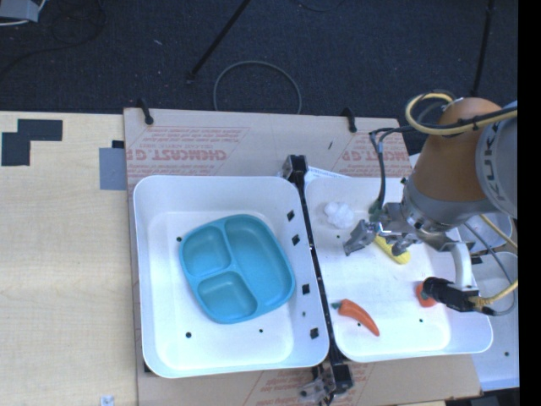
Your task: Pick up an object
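Since only the camera view is on hand, I read everything from it: my gripper hangs over the right bin, right of frame centre, and whether it is open or closed I cannot tell. Nearest target is the yellow object, just beside my gripper to its right and a bit lower, partly under my wrist, long axis apparently running upper left to lower right. White crumpled object sits up-left of me, near. Orange carrot-like toy lies well below, slanting down-right. Red object lower right. Blue divided plate is in the left bin.
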Tool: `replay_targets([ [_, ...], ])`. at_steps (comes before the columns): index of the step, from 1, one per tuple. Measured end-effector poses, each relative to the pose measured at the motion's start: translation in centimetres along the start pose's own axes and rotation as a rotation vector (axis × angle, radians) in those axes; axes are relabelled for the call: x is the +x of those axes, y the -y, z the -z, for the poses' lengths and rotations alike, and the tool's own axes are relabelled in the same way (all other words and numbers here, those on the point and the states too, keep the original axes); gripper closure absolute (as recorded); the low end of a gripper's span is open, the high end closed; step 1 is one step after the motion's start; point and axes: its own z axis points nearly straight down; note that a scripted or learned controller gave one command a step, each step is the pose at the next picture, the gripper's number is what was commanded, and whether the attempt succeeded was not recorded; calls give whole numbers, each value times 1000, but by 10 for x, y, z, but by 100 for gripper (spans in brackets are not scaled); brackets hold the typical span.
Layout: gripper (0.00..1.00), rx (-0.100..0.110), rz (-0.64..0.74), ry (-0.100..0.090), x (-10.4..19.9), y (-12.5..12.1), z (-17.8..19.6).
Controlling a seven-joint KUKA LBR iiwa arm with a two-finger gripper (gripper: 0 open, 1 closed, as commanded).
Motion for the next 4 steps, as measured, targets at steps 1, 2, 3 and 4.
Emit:
replay_targets([
  [1,0,0,-1,0,-6,-4,-48],
  [2,0,-3,-2,1,-5,-4,-89],
  [3,100,-4,-8,1,-6,-4,-77],
  [4,100,-7,0,1,-1,-3,-17],
])
